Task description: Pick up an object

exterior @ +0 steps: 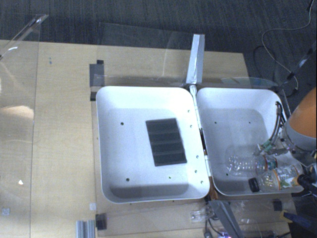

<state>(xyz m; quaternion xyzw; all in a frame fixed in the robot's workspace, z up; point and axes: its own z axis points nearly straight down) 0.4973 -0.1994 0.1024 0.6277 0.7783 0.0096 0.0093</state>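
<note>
We saw a clear plastic object at five o'clock in the right bin, likely light, slippery and crushable, best gripped across its middle. The gripper hovered beside it; we couldn't tell its state.

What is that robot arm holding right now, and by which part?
It cannot be told. The tool is low in the right bin, among clear plastic items, but the view is too cluttered to show anything between its tips.

Light wooden bench on dark grey carpet
</note>
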